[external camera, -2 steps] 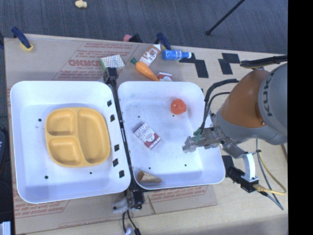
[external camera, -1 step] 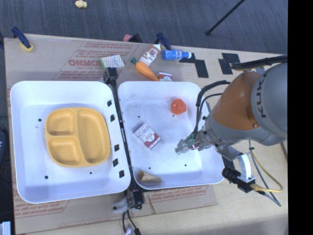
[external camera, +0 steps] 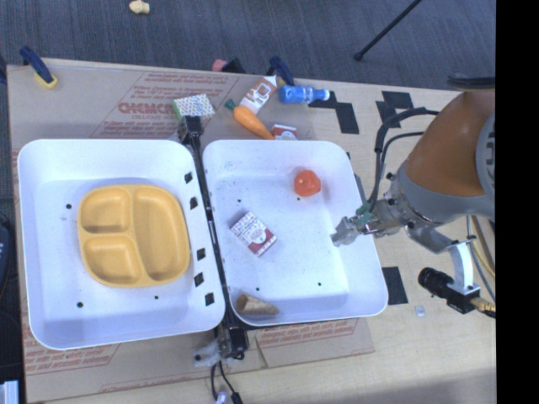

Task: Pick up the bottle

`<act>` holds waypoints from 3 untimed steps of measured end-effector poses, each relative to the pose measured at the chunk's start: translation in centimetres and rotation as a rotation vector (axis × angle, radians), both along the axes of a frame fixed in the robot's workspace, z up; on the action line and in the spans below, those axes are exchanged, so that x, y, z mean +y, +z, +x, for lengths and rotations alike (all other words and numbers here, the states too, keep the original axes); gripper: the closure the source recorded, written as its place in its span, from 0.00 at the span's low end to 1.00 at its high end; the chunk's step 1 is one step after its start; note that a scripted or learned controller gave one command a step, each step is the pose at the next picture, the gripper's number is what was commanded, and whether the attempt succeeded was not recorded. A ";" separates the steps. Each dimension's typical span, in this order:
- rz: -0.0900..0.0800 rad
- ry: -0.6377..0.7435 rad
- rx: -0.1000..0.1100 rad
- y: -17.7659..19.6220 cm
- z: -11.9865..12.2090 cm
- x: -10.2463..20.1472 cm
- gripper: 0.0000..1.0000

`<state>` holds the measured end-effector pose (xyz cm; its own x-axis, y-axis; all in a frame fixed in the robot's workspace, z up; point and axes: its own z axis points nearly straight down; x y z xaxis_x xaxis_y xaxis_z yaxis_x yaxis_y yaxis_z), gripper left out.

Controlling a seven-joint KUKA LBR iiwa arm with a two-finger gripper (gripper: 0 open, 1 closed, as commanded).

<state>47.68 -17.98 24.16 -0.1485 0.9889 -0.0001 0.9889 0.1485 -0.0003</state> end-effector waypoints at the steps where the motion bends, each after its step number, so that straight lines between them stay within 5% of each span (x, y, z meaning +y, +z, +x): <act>1: 0.003 0.027 0.005 -8.2 -0.1 6.9 1.00; 2: 0.001 -0.424 0.001 4.3 0.0 1.6 1.00; 3: 0.002 -0.518 0.006 -9.7 -0.2 -1.8 1.00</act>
